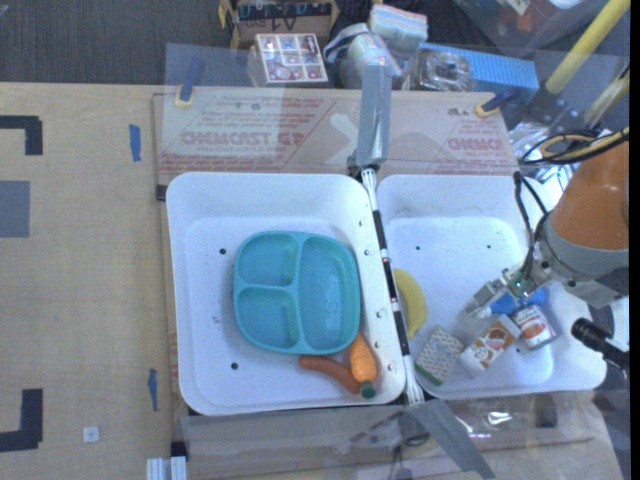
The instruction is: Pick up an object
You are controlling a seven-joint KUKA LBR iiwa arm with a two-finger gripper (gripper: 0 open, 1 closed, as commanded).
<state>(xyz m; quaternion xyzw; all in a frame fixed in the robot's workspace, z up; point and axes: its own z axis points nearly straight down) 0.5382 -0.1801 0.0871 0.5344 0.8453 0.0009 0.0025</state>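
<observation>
My gripper (487, 301) hangs low in the right bin (450, 208), toward its front right, below the orange band of the arm (592, 208). Just below it lies a small white and orange carton (488, 345). To the right of that carton is a small jar with a red label (533, 326), and a blue piece (536, 296) peeks out beside the wrist. A patterned green and grey box (438, 355) lies at the bin's front left. A yellow curved object (411, 300) rests against the left wall.
The left bin (190, 268) holds a teal divided plate (297, 293), with an orange carrot (335, 370) and a shorter carrot piece (363, 360) at its front edge. A grey post (373, 118) stands behind the divider between the bins. Boxes and clutter sit beyond the bench.
</observation>
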